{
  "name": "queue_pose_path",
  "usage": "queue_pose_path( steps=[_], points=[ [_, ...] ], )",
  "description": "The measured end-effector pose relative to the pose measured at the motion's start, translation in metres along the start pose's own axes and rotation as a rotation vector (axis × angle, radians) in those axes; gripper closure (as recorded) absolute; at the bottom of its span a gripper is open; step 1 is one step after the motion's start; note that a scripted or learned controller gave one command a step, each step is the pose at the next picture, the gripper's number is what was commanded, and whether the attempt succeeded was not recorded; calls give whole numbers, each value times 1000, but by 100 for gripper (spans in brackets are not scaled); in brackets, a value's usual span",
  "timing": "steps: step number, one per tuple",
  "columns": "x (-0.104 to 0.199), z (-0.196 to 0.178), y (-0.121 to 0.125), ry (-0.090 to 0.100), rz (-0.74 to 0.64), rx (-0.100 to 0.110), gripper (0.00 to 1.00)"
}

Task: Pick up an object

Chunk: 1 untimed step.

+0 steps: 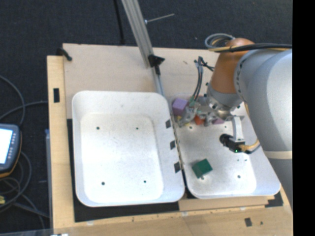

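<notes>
Camera view from above: nearest us, the green block (202, 168) lies flat on the floor of the right bin (246, 183), alone, well apart from the action. Left bin (123, 146) sits alongside on the worktop (113, 68). Further back, the gripper (197, 116) is down at the right bin's far left corner, beside a purple block (179, 105) and something orange (198, 121); whether the fingers are spread or pinching, cannot tell

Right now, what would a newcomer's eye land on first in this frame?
The big grey arm with its orange band fills the right side, its gripper low over the right bin's far-left corner. A purple block sits by the gripper there, and a green block lies nearer the bin's front.
</notes>
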<state>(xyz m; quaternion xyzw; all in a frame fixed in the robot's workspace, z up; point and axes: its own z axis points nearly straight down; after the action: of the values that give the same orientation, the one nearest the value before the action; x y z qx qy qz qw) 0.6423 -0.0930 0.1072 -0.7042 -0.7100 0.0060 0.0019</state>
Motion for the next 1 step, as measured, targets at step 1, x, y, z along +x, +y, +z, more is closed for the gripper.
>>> queue_pose_path(
  steps=[1],
  points=[
    [-4, 8, 27, 29, 17, 78, 0]
  ],
)
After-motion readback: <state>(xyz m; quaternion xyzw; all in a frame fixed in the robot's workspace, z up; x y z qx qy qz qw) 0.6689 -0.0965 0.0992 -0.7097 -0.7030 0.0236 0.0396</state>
